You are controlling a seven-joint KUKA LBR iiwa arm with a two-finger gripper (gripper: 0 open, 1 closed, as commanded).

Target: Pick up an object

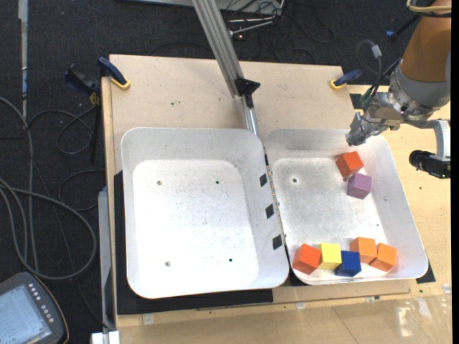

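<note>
My gripper (356,136) hangs over the far right part of the right bin (315,143), just above and behind an orange cube (349,163). Nothing shows between its tips. A purple cube (358,185) lies right in front of the orange one. Along the bin's near edge sit a red-orange cube (308,257), a yellow cube (330,254), a blue cube (350,262) and two orange cubes (363,249) (386,256).
The left bin (143,156) lies beside the right one. A metal pole (219,38) slants from the top down to the gap between the bins. Blue and yellow clamps (111,72) (344,79) grip the board's far corners.
</note>
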